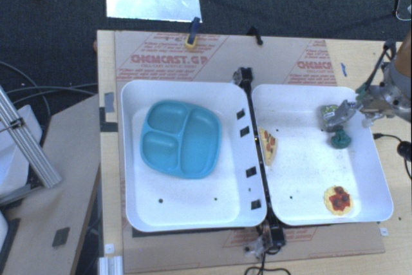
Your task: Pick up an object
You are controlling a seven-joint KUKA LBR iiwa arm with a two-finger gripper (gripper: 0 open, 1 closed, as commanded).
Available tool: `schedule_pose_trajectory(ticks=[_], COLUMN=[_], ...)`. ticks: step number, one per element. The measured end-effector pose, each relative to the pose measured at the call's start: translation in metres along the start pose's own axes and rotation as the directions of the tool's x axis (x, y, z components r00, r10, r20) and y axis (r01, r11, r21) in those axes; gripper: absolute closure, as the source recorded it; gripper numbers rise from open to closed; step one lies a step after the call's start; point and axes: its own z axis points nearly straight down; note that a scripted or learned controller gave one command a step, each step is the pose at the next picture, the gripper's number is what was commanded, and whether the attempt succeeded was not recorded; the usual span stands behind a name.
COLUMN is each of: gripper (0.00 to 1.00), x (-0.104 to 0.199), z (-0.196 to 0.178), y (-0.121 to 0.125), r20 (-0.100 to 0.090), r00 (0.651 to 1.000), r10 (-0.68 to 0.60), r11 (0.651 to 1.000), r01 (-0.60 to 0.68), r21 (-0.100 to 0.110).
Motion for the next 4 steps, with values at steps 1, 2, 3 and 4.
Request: schedule_pose_trajectory(ticks=[1, 2, 3, 4], gripper=[0.00, 0.00, 0.00, 0.00], x=[-0.035, -0.032, -0.034, -0.022], z=[0.137, 0.159, 0.159, 0.157], y=[-0.031, 0.048, -0.022, 0.057], r20=[-0.002, 0.001, -0.002, 0.001], r00=[1.000, 1.000, 1.000, 1.000], r10=[0.006, -0.004, 0.005, -0.005], r11=[1.000, 1.000, 1.000, 1.000], r01=[-0.006, 0.004, -0.005, 0.005], r21=[0.011, -0.004, 0.006, -0.007])
